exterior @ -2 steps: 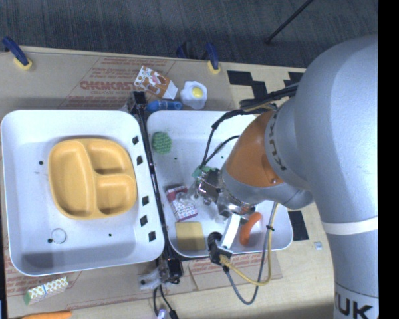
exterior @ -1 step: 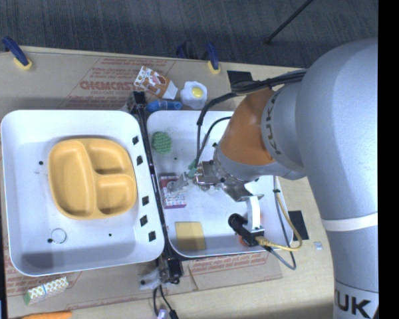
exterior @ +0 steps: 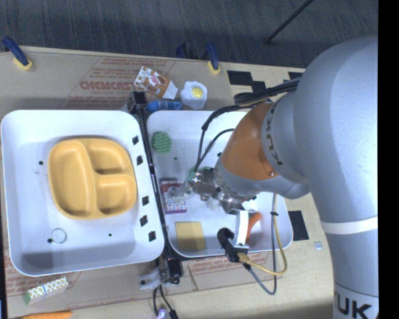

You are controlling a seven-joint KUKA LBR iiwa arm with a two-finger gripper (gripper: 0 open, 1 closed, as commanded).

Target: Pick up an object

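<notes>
Packet by left wall of right bin, gripper just beside, grip unclear.

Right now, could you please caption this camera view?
Gripper by a packet in the right bin; yellow tray in left bin.

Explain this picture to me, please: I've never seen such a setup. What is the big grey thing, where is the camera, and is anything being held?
This is one picture from a camera fixed above the bench, looking down at a slant. The big grey shape with the orange band is a robot arm, reaching in from the right. At its end sits the tool, the part that grasps; it is over the right bin, close to a small printed card. I cannot make out anything held. That bin also holds a green round thing and a tan square. The left bin holds a yellow divided tray.
</notes>
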